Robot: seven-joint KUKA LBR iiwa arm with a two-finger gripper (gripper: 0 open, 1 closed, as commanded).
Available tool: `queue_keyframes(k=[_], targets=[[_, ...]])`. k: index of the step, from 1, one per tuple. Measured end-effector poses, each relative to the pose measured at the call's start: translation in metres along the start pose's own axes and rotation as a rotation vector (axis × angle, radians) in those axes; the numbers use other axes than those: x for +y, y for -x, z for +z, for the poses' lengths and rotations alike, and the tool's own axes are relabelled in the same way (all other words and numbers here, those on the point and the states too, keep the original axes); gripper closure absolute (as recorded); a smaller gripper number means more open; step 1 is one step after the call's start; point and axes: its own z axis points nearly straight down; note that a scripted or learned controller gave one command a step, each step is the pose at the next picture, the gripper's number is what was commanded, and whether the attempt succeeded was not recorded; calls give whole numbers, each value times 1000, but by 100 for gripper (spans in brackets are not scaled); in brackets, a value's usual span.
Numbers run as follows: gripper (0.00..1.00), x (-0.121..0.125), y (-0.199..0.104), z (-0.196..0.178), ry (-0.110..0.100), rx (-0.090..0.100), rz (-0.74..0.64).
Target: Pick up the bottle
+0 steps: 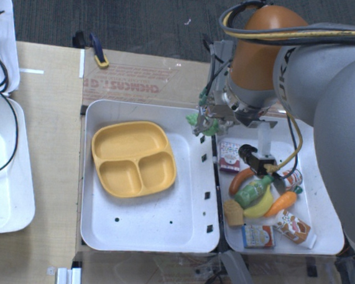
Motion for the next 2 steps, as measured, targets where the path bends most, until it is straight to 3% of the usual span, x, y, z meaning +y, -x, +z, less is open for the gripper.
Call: queue_keyframes(k=[1,2], targets=[[100,17,-51,12,-1,-1,265],[100,17,-50,4,-3,-3,262]])
